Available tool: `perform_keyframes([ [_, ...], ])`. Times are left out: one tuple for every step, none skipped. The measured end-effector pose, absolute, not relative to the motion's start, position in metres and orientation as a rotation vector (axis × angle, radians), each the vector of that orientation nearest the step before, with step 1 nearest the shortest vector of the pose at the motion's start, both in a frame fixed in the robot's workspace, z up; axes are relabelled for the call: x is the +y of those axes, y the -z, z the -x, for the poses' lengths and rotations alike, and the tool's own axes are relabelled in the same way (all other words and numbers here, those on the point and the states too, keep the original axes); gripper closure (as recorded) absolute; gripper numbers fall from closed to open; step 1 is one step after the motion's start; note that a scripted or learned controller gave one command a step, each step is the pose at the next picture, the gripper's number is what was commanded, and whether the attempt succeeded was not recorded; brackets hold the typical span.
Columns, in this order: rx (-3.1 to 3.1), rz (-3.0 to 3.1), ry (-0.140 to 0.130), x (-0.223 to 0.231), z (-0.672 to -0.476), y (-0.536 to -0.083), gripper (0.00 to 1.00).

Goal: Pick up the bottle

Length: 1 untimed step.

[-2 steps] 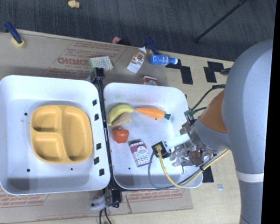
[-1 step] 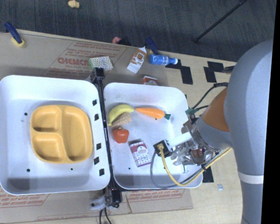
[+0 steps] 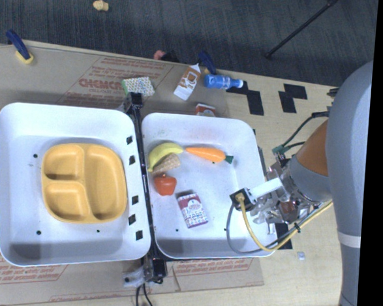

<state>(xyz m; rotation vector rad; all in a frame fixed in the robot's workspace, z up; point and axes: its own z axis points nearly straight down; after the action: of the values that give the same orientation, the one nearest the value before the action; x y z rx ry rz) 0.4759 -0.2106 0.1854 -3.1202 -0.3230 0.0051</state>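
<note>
The bottle (image 3: 221, 82), small and blue, lies on its side on the bench up in the upper middle of the frame, above the top rim of the right bin (image 3: 238, 240) and well outside it. Just to its left a small carton (image 3: 187, 82) lies tilted on the cardboard, and a patterned packet (image 3: 138, 85) lies further left.

The gripper (image 3: 270, 212) hangs at the right edge of the right bin, in the lower right of the frame, well apart from the bottle. A tangle of brackets and a yellow cable looping below hides the tool's tips, so I cannot tell how wide it stands or whether it has anything (nothing is plainly seen in it).

Inside the right bin, a banana (image 3: 162, 155) lies near the upper left corner with a carrot (image 3: 208, 154) just to its right, a red tomato-like piece (image 3: 165, 184) below the banana, and a small red box (image 3: 192, 210) lower towards the middle. The left bin (image 3: 9, 234) holds a yellow divided tray (image 3: 83, 182).
</note>
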Motion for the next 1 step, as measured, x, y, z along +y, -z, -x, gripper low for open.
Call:
perform_keyframes([
  [-0.325, 3.118, -0.008, -0.21, -0.4757, -0.1668, 1.0],
])
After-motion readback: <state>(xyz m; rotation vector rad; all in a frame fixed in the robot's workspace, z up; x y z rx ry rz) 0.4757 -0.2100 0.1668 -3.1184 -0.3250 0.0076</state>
